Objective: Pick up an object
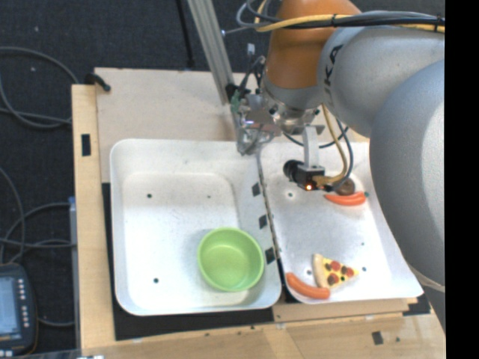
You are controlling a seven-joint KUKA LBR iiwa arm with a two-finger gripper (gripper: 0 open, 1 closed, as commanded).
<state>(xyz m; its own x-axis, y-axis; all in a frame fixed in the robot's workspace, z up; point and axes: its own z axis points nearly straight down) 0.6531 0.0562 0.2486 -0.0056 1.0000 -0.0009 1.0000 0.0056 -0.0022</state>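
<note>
The grey arm (389, 88) is looming over the right bin (314, 223), jaws (251, 137) hanging at its far rim; their spread I cannot tell. Green bowl (230, 258) is sitting in the left bin (150, 200); pizza slice (331, 271) and sausage (307, 288) are lying near the right bin's front edge.

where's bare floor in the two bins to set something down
Left bin: the whole back and left floor is bare; the green bowl fills its front right corner. Right bin: a bare patch mid-floor between the orange piece and the pizza slice. Crowded at the back under the gripper and arm.
</note>
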